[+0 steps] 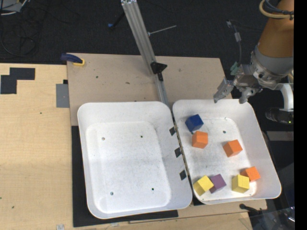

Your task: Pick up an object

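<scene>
- Camera view puts your pincer (231, 94) at the far rim of the right bin (268, 176), fingers spread wide with nothing between them.
- Closest to the pincer lies the blue cube (194, 122), below it and to its left, with one orange cube (200, 139) just beyond.
- Another orange cube (232, 148) sits almost straight below the pincer.
- Farthest from it, along the near wall, you have two yellow cubes, a purple one and an orange one.
- Nothing is picked yet; the descent, the grasp and the lift all remain.
</scene>
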Robot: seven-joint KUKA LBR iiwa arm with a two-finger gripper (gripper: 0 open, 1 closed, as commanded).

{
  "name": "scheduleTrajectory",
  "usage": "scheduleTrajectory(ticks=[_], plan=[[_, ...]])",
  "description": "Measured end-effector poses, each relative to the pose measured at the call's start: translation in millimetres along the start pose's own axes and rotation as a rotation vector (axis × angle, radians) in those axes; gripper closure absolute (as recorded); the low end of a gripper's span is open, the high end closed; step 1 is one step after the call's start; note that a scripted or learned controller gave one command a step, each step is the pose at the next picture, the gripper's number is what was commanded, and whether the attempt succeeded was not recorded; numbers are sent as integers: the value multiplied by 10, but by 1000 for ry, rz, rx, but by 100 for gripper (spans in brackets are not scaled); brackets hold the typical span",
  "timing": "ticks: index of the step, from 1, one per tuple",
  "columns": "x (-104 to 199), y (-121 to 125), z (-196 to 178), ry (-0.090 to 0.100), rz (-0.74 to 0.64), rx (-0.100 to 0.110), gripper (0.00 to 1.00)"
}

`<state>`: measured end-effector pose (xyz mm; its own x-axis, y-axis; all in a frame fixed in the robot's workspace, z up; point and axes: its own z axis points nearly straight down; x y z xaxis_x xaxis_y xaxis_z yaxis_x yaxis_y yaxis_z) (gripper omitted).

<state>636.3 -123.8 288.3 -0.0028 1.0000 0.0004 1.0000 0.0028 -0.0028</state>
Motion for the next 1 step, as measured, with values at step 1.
scheduleTrajectory(ticks=[1], plan=[[0, 0, 0, 0, 0, 0, 0]])
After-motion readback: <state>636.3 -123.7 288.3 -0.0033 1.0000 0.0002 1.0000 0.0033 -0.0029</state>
